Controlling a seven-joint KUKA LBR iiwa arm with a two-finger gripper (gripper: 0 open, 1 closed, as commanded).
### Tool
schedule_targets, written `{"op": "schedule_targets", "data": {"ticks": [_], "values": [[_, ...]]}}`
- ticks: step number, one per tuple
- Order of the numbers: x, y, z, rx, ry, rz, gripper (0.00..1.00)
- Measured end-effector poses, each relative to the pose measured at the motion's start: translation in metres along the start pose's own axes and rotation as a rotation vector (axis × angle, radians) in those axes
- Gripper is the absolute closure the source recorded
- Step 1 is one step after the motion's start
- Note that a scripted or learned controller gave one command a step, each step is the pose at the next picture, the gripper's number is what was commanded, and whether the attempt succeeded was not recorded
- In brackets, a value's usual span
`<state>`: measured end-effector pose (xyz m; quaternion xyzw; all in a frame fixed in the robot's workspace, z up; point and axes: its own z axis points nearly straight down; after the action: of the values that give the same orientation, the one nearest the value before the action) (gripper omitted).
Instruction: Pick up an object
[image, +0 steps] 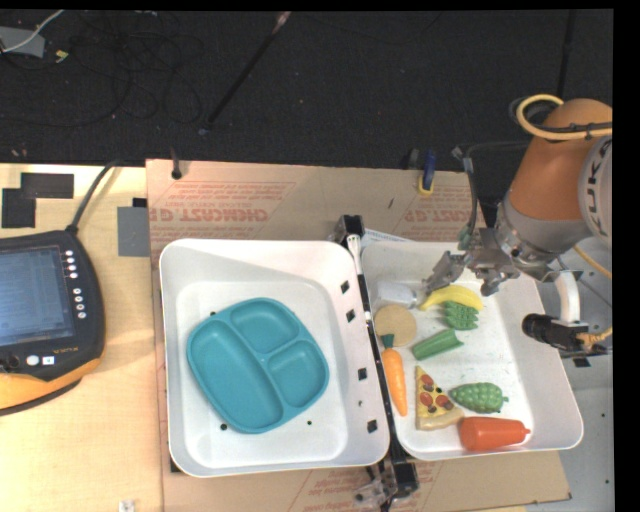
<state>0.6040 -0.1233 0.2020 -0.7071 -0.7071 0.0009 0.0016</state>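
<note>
Reaching in from right, hand (466, 276) spread wide above banana (452, 296).

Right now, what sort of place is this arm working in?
Probably a robotics lab bench: two shallow white bins on cardboard, plastic toy food such as an orange carrot, and a black teach-pendant screen alongside.

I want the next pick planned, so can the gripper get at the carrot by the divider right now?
Probably yes. The carrot lies uncovered in the right bin, and the gripper hovers over that bin's far end near the banana.
</note>
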Motion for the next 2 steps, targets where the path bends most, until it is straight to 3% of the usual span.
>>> {"op": "schedule_targets", "data": {"ticks": [1, 2], "values": [[0.002, -0.091, 0.106, 0.015, 0.004, 0.003, 0.00], [0.027, -0.019, 0.114, -0.007, -0.008, -0.002, 0.00]]}}
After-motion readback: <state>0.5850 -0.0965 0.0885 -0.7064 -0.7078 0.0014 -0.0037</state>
